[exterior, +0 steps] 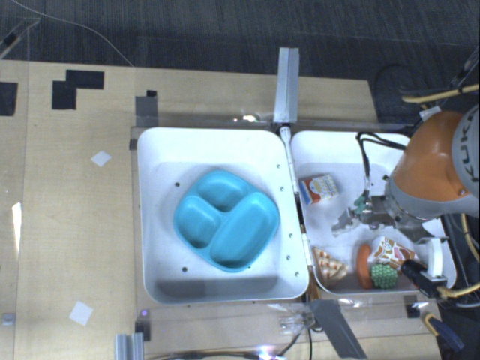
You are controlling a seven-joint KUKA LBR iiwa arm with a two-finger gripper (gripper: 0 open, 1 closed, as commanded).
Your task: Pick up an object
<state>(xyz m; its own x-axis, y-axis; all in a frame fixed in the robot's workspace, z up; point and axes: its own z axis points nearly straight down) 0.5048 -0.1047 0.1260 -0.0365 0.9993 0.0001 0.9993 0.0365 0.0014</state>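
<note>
Small white carton (pixel 321 189) lay in the right bin (pixel 330 150), near the gripper (pixel 349 220) at its eleven o'clock, apart from the fingers, which stood narrowly parted, holding nothing, above bare bin floor.

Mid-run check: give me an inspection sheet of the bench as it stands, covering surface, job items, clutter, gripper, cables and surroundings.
Surface: light wooden bench bearing two white bins side by side.
Job's things: right bin holds a small red and white carton, a pizza-slice toy, an orange piece, a green knobbly item and a patterned packet.
Clutter: left bin holds a blue sectioned tray.
Gripper: gripper sits low over the right bin's middle; grip state unclear.
Cables: black cable along the arm; yellow ones at right.
Surroundings: dark carpet beyond the bench.
</note>
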